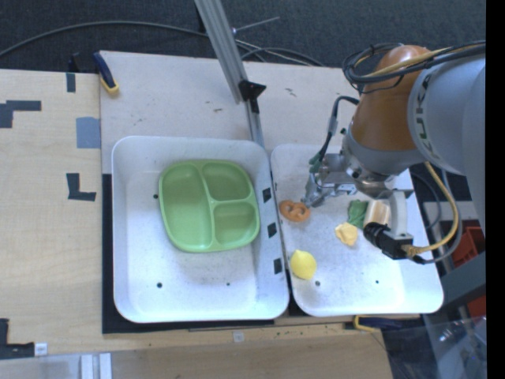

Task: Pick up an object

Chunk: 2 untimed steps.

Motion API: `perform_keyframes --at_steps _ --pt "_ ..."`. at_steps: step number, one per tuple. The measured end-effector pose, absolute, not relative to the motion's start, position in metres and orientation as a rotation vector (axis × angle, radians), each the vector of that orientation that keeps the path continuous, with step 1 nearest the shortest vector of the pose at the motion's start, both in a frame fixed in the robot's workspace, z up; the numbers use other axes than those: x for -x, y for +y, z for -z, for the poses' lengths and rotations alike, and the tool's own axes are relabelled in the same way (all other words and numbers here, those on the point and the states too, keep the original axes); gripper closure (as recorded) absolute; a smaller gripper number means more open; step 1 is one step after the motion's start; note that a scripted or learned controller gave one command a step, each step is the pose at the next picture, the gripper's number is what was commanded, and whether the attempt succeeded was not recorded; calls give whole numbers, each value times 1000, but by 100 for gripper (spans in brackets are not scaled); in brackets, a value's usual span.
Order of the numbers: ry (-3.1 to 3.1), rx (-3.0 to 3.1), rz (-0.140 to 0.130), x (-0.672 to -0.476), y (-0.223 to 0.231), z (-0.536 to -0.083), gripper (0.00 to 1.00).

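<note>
Flanking the gripper (317, 193): pretzel (294, 211), lemon (302, 264), green scrap (359, 212).

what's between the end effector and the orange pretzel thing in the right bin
Nothing: in the camera view, just a short stretch of bare white bin floor separates the end effector from the orange pretzel-shaped piece below-left of it.

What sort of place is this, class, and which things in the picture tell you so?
Most likely a robotics lab bench set up for grasping trials. A grey arm with an orange band reaches over two white bins; one bin holds a green divided plate, the other small toy foods such as a yellow lemon.
</note>
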State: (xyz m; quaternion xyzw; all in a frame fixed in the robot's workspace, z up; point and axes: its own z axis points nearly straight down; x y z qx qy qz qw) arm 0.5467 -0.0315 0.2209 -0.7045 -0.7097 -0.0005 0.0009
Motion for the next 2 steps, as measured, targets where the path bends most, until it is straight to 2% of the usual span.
perform_keyframes --at_steps 2 --pt "-2229 2210 1 -567 83 -236 100"
